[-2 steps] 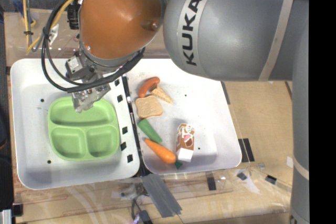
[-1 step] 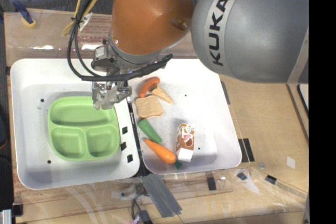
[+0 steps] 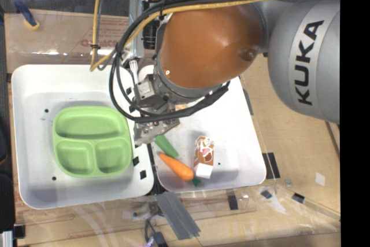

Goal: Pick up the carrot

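Bench: two white bins (image 3: pixel 243 124) side by side.
Carrot (image 3: pixel 177 166): loose in right bin — not grasped.
Gripper (image 3: pixel 155 131): above carrot's green top — finger state cannot tell.

arm link: fat grey metal KUKA arm segment (image 3: pixel 300 49), rounded, smooth finish
marking: "KUKA" in big black caps, running vertically along grey shell
band: wide glossy orange dome-shaped band (image 3: pixel 208 37) above wrist
cables: yellow hose (image 3: pixel 102 3) arcing up at left; bundle of black cables (image 3: pixel 124 75) looping beside wrist
wrist: grey ring under orange, small silver metal brackets & fittings below
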`<state>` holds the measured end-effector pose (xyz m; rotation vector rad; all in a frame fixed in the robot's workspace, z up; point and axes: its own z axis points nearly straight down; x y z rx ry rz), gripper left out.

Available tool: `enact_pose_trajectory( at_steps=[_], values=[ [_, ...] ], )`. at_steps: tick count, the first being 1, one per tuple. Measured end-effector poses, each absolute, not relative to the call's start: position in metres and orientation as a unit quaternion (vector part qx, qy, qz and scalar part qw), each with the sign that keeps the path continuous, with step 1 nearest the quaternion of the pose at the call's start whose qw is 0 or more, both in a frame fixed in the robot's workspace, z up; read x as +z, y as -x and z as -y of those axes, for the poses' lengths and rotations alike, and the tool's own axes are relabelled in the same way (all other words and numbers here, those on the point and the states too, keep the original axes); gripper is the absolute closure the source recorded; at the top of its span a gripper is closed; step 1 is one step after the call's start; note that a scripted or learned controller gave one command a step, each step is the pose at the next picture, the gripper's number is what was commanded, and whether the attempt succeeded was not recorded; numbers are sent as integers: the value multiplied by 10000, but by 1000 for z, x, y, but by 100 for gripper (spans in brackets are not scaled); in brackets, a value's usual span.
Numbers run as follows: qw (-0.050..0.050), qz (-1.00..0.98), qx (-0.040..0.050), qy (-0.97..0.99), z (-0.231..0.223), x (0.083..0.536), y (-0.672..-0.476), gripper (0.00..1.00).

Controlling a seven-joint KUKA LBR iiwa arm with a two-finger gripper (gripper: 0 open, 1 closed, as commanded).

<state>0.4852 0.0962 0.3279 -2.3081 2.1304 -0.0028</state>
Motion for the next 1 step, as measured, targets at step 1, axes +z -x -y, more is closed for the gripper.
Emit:
enact_pose_trajectory(
  at_steps=[1],
  values=[
    [5,-6522,-17,7580,10,338,-478,100]
  ],
)
